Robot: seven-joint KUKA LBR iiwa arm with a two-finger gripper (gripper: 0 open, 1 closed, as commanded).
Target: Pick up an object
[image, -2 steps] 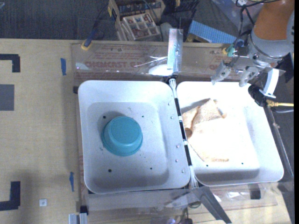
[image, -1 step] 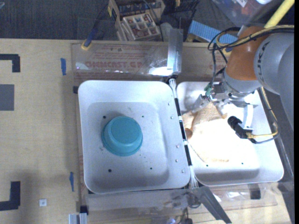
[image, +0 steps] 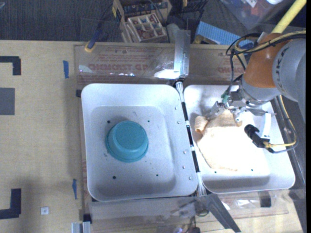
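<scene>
Currently we see the gripper [image: 224, 108] low in the right bin [image: 282, 178], at the tan cloth's [image: 221, 142] 12 o'clock edge; grip state unclear, we cannot tell. Teal bowl [image: 127, 141] sits inverted mid left bin [image: 92, 178].

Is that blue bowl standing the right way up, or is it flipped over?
Flipped over, it seems. The bowl in the left bin shows a flat closed top with a wider rim below, and no hollow inside.

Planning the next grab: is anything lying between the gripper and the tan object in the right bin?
Nothing visible does. The gripper is right at the upper edge of the tan object in the right bin; the teal bowl sits apart in the left bin.
</scene>
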